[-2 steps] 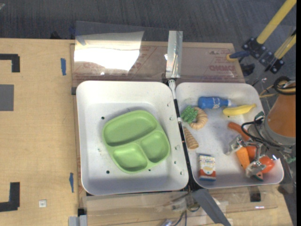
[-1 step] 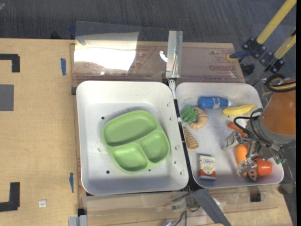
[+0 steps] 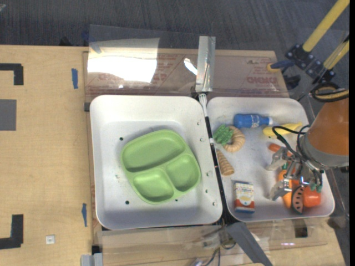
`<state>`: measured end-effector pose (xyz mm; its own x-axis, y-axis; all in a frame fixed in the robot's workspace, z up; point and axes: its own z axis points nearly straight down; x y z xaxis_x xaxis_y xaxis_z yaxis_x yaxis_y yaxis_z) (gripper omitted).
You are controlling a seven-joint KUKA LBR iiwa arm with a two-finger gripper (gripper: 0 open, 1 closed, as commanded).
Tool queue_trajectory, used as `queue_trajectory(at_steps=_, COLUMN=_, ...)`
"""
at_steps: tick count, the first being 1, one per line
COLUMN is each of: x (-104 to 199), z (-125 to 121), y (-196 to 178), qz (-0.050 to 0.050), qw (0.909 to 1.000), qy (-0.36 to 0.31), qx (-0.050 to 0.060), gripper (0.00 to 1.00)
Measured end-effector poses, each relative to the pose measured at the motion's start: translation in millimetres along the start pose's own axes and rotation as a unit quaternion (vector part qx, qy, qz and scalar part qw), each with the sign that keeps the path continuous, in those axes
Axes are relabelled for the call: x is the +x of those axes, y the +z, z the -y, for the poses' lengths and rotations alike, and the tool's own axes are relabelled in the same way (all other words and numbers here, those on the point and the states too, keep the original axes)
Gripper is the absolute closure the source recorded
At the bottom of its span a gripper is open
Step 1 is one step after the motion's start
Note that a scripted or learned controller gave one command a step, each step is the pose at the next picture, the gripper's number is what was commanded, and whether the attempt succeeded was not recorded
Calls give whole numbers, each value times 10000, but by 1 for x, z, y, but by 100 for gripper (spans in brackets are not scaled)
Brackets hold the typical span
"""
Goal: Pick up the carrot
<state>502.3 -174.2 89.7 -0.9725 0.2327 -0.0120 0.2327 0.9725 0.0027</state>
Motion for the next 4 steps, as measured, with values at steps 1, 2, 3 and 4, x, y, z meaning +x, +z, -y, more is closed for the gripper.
queue_trajectory(at_steps=1, x=16, z=5, y=-1, qz=24, qw=9973, qy=-735, qx=15, gripper=0)
queue_trajectory(at_steps=2, x=33, z=-65, y=-1, qz=27, qw=9944, qy=-1056, qx=-3, gripper=0)
queue_trajectory(at_steps=3, x=12, z=28, y=-1, qz=27, qw=9509, qy=-3095, qx=31, gripper=0)
queue_trajectory(at_steps=4, x=5, z=3, y=0, qz=16, qw=9824, qy=-1868, qx=21, gripper=0)
